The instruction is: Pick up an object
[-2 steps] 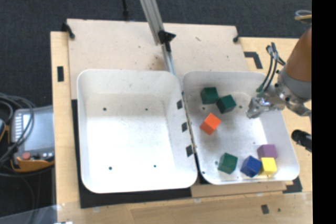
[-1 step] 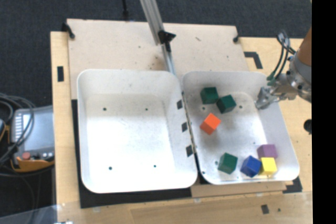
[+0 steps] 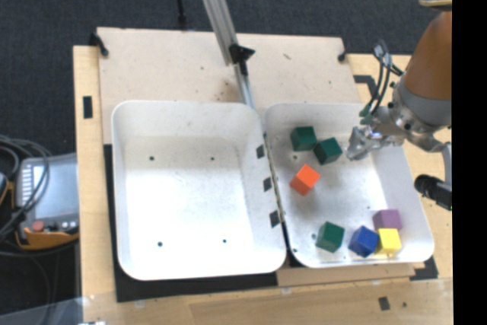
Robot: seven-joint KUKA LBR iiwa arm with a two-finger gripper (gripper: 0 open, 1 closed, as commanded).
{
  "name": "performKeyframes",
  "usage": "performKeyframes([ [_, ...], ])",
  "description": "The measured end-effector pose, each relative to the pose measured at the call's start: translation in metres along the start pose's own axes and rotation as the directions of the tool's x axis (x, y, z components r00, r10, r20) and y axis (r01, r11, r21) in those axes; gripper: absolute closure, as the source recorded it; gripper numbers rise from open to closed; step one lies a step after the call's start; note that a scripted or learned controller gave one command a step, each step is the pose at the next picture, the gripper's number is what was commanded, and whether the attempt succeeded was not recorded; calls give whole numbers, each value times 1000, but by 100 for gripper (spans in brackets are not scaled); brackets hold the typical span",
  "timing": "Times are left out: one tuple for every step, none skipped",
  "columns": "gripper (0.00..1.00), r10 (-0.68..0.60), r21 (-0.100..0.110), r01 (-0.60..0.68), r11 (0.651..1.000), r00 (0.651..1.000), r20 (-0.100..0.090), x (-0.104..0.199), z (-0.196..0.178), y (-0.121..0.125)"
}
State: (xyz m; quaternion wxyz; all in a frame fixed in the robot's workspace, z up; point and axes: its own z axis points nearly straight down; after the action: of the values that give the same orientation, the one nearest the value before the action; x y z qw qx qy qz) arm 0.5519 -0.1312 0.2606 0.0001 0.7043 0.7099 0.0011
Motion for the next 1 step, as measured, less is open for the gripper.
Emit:
performKeyframes([
  [100, 2, 2, -2, 1000, 1000, 1, 53, 15, -7],
])
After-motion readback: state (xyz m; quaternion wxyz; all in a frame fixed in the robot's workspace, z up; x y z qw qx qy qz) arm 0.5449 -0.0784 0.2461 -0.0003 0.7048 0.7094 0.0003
